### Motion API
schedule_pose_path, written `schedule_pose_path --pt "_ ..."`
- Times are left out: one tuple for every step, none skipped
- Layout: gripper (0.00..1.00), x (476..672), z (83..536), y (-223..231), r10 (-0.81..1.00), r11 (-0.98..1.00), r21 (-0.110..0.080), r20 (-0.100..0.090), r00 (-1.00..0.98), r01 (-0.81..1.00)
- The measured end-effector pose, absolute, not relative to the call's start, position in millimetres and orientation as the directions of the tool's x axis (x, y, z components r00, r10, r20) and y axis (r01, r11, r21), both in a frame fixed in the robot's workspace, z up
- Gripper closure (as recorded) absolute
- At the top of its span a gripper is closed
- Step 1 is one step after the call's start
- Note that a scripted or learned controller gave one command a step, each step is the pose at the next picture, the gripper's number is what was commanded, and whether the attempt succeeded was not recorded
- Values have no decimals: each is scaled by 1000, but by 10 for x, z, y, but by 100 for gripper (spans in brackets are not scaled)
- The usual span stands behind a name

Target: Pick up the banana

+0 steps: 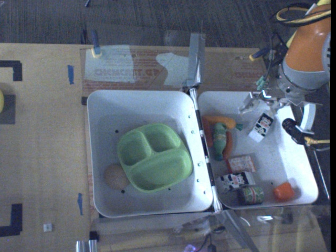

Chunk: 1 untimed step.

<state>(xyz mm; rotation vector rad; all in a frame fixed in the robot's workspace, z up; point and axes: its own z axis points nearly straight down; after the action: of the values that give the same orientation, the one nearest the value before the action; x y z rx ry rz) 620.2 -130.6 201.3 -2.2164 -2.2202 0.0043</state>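
Camera view: much here is hard to read. We cannot pick out the banana with any certainty, so neither its place nor the way its long axis runs can be told. The nearest candidate is a yellow sliver on the tan counter, cut off by the left edge and well apart from both bins.

The grey-and-orange arm is itself cropped at the right edge. Its tool hangs over the far part of the right white bin, just beside a small white box with dark print. The tool is a blur of metal and cable, and we cannot tell how far open it is or whether it has hold of anything.

Along that bin's left wall lie an orange tapered piece and a green-and-red lump, touching. Nearer the front sit a pale carton, a black-and-white patterned box, a green can and an orange block.

The left white bin holds a green divided plate, which partly hides a tan ball.
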Motion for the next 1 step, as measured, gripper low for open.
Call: schedule_pose_path --pt "0 6066 1033 -977 895 -447 11 1 447 895"
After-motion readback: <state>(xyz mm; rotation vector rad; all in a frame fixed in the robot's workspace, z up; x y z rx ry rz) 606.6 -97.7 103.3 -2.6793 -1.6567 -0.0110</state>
